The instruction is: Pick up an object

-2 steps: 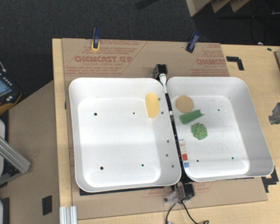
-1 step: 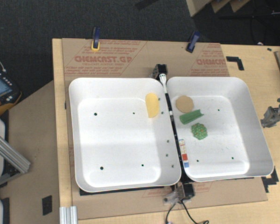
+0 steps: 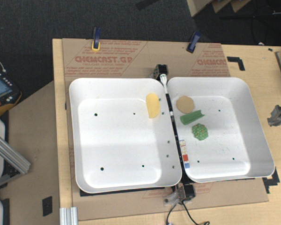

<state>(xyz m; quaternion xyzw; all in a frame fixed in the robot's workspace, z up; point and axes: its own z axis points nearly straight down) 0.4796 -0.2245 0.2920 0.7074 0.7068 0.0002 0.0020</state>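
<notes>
A pale yellow block (image 3: 152,105) lies at the upper right of the left bin (image 3: 84,125), close to the divider. The right bin (image 3: 253,121) holds a tan round piece (image 3: 185,104), a green elongated piece (image 3: 192,117) just below it, and a green bumpy ball (image 3: 200,132) below that. All three sit in the bin's left half. A small grey part of my gripper (image 3: 276,115) shows at the far right, outside the right bin's rim and well away from every object. Nothing is seen held in it.
Both bins rest on a brown cardboard sheet (image 3: 131,55) held by two blue clamps (image 3: 96,39) at its far edge. A black-and-white cable fitting (image 3: 161,72) sits at the top of the seam between the bins.
</notes>
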